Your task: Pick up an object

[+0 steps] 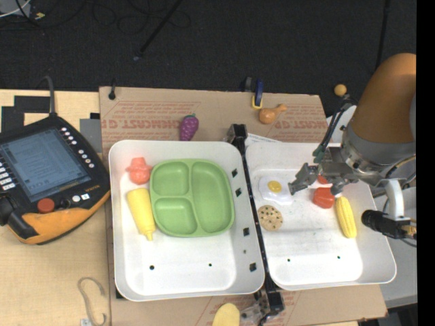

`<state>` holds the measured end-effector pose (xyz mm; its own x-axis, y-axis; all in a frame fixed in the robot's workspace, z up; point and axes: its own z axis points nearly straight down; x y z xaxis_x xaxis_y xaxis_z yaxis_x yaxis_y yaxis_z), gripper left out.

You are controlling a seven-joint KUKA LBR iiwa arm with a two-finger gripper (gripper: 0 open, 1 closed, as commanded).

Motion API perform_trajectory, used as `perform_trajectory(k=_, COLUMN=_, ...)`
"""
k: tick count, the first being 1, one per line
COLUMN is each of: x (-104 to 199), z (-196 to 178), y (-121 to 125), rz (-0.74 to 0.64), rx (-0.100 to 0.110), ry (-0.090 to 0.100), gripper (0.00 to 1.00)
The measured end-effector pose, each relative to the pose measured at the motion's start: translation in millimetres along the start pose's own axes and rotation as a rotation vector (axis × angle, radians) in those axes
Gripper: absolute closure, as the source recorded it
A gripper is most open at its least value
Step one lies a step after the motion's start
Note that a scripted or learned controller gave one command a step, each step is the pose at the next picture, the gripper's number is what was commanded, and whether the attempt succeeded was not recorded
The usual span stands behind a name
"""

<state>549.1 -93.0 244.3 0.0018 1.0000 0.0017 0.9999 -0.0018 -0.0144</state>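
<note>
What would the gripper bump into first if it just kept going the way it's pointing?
Probably the fried egg: the gripper points left and down toward it in the right bin. Depth is hard to judge here.

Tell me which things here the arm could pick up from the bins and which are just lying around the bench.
In the bins, candidates for picking:
fried egg
cookie
red piece
corn cob
yellow bottle
pink piece
green divided plate

Lying about outside the bins:
purple grapes
orange pear-shaped toy
yellow toy
control pendant
</note>
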Motion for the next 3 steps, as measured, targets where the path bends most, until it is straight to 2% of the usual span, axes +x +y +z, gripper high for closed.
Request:
perform_trajectory(k=1, x=0, z=-6, y=2, rz=-0.002, rx=-0.011, ry=-0.001, gripper=0.00)
perform_trajectory(k=3, x=-3, z=82, y=0, rz=-0.001, rx=-0.007, ry=0.000, gripper=0.00)
